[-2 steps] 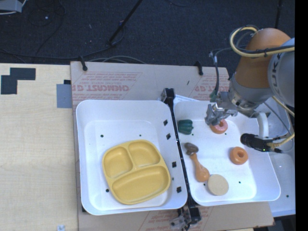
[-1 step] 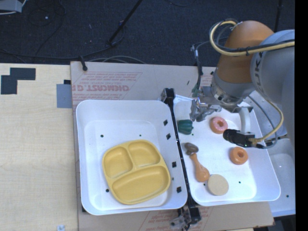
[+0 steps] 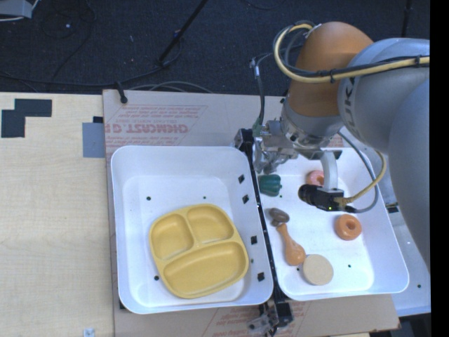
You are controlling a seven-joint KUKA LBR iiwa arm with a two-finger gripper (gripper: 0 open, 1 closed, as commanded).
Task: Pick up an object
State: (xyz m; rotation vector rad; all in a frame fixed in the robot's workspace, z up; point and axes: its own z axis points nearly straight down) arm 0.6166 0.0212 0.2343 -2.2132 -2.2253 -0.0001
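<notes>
With the pincer (image 3: 270,166) hovering just above the green object (image 3: 270,183) at the right bin's (image 3: 379,276) ten o'clock, its opening indiscernible, you should descend straight, clear of the bin wall.

A small teal-green rounded plastic piece (image 3: 270,183) sits at the right bin's left wall; a wooden spoon (image 3: 286,236) lies flat below it; a tan disc (image 3: 317,269) rests beside an orange ring (image 3: 348,227).

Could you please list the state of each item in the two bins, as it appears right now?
Yellow divided plate: lying flat, right side up, in the left bin.
Green object: in the right bin, just below the gripper.
Wooden spoon: lying flat.
Doughnut: lying flat.
Beige disc: lying flat.
</notes>
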